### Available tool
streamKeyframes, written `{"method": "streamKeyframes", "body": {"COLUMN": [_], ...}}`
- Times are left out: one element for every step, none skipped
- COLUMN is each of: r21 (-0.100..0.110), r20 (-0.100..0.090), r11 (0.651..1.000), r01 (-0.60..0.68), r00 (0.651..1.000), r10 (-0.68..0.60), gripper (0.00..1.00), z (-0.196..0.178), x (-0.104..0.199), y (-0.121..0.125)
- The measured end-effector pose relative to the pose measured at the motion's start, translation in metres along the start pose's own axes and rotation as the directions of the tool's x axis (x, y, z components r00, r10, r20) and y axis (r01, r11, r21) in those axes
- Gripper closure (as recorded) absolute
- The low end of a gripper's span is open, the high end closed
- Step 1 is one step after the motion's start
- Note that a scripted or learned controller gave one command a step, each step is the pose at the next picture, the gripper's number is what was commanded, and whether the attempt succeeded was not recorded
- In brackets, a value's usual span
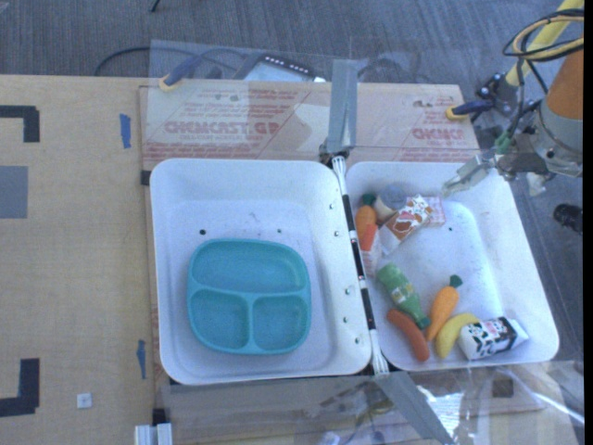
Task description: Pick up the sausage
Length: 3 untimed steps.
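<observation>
Camera view: two shallow white bins side by side on a tan bench, rounded corners, matte speckled plastic. Left bin (176,202) holds one teal plate (248,297), three compartments, smooth plastic, rounded-square outline. Right bin (505,239) holds the toy food clutter, all near its left and front sides. Count: one sausage (408,333), reddish-orange, short rod shape, glossy, lying at a slant near the front-left of the right bin, close to the divider between bins. Two carrots: one carrot (367,225) orange with green top at the back-left by the divider, second carrot (444,303) orange with dark green stem, tilted, just right of the sausage. One green bottle-like item (398,286), lumpy, touching the sausage's upper end. One banana (451,334), yellow, curved, just beside the sausage's right. Two small cartons: one milk carton (489,337), black-and-white cow pattern, lying on its side at the front, touching the banana; one red-and-white carton (413,217) at the back. One greyish round item (394,196) behind that carton, too blurred to name. Gripper (460,180) at the back-right rim of the right bin, well apart from the sausage, grasping nothing visible; whether its pincer is spread or closed, cannot tell. Arm grey with orange band at right edge, yellow cables above.
</observation>
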<state>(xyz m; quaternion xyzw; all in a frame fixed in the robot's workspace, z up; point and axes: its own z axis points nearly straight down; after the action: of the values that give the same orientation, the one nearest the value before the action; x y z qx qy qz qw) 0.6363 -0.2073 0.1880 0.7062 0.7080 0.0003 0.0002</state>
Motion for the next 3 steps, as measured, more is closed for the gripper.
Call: {"method": "streamKeyframes", "body": {"r21": [-0.003,0.003,-0.002], "r20": [-0.008,-0.008,0.005], "r11": [0.934,0.989,0.903], "r01": [0.356,0.15,-0.43], "r00": [0.934,0.989,0.903], "r10": [-0.356,-0.15,0.43], "gripper": [0.0,0.0,0.0], "z": [0.064,0.105,0.103], "x": [0.008,0.034,0.088], "y": [-0.068,-0.157,-0.141]}}
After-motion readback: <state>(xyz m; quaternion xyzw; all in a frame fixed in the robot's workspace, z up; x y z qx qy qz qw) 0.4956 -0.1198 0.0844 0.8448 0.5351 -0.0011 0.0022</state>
